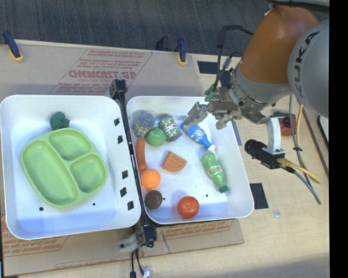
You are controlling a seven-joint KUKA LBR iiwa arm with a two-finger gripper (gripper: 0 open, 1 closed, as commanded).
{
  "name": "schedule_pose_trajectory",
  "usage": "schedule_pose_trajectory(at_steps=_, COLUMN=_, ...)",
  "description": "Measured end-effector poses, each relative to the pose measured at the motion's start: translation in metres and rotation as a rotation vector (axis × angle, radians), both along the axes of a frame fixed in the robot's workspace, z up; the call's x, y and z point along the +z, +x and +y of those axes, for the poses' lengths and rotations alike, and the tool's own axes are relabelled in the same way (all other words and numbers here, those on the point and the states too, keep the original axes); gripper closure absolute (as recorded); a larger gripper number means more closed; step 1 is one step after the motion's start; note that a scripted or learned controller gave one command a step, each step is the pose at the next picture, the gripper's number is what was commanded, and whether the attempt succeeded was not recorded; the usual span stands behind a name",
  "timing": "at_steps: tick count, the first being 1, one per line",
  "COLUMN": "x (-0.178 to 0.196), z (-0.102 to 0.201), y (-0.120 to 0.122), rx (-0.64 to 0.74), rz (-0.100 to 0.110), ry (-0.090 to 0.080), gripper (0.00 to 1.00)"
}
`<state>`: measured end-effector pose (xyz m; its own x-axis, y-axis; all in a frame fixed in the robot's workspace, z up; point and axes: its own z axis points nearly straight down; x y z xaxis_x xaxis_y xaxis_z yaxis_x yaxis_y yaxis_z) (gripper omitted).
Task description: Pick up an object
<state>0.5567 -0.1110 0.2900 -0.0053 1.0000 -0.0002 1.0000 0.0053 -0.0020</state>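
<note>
Several small things crowd the right bin, and that crowding is the main hazard for a pick here. The gripper hangs over the bin's upper right part, just above the blue-and-white bottle, which lies tilted on the floor; whether the pincer is apart or together I cannot tell, since the fingertips blur into the bottle's top end and nothing is plainly clamped between them. Taking the blue-and-white bottle as the likely target and as landmark: the green bottle lies just below and to its right, nearly touching its cap end; the small camouflage-patterned can sits just to its left, with the green ball beyond that; the orange wedge lies below and to its left; the red tomato and the brown ball are well apart from it, near the bin's lower edge. A slanted, rounded bottle may roll or squirt out if the fingers close across its sloping shoulder (a grasp across the body looks safer, I judge). A descent slightly off could also nudge the green bottle or strike the bin's right wall, which stands near.
</note>
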Motion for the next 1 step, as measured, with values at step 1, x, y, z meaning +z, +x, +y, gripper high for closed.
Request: schedule_pose_trajectory(at_steps=1, x=-0.1365, z=-0.0835, y=-0.0719, rx=0.000, rz=0.001, ry=0.000, gripper=0.00)
